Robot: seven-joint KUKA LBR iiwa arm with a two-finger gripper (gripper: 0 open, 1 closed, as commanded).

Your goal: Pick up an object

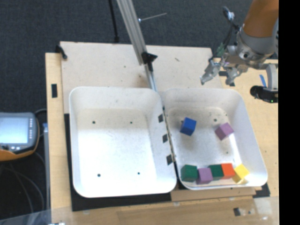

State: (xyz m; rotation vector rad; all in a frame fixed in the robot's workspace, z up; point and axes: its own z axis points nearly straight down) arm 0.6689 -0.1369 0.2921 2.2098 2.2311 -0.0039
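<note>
The arm (260, 18) comes in from the right and carries its hand (219, 74) above the far rim of the right bin (251, 125), clear of every block. Its two fingers stand apart, one slanting toward the left and one nearer the wrist, with nothing between them. No object has been reached yet, so the step in hand is, I judge, the approach.

The easiest targets look like the blue cube (188, 126), alone near the middle of the right bin, and the purple cube (224, 131), alone toward the right wall. Each has bare floor on all sides, so the fingers could come straight down on either side of one. The blue one sits turned at an angle, so the wrist should probably turn to meet flat faces, not corners.

The row along the near wall is harder: green cube (189, 173), purple block (205, 175), a second green block (216, 170), orange block (227, 170) and yellow block (240, 173) press against each other and the rim, leaving little room for fingers.

The left bin (117, 139) is a speckled white tray beside the right one. Both rest on a pale wooden bench (108, 62). A slanted metal rail (133, 27) rises from between the bins, dark carpet lies beyond, and a small screen device (16, 132) sits at the left edge.
</note>
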